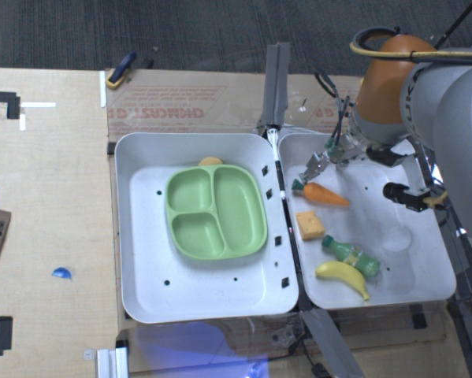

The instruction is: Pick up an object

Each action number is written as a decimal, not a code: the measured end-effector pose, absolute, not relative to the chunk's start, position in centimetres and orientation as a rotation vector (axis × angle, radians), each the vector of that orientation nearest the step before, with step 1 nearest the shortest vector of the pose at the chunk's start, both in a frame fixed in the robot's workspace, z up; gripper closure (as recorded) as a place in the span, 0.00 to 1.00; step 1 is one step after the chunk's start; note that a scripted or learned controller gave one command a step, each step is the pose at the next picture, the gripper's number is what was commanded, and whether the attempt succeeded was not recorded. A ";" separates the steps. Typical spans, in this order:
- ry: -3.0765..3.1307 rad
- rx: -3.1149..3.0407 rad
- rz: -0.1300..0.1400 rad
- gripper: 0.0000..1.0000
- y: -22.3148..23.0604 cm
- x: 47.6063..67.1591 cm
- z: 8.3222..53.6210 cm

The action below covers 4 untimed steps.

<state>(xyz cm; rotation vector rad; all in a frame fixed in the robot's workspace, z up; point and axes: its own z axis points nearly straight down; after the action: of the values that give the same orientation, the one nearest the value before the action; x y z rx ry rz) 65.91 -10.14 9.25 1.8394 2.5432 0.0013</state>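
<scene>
Gripper (pixel 318 164) near right bin (pixel 425 290) back edge, above carrot (pixel 325 195); grip state unclear.

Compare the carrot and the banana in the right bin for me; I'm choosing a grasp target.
The carrot is orange with a green top and nearly straight; the banana is yellow and curved. The carrot lies near the bin's far end by the end effector; the banana lies near the front edge. Both are elongated toys lying flat.

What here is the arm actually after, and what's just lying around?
Part of the job: gripper, carrot, cheese wedge, green bottle, banana, all in the right bin.

Lying about: green divided plate in the left bin, blue-and-yellow tool, small blue piece.
</scene>
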 end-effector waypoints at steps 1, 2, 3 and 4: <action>2.541 1.846 -0.001 0.00 -10.2 61.6 9.2; 2.234 2.212 -0.003 0.00 -10.6 57.3 9.1; 2.351 2.087 -0.003 0.00 -9.7 53.3 9.1; 2.450 1.969 -0.001 0.00 -10.8 48.1 9.1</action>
<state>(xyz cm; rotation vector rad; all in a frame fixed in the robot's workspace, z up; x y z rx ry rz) 48.10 -10.82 9.12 1.9691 2.4498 -0.0012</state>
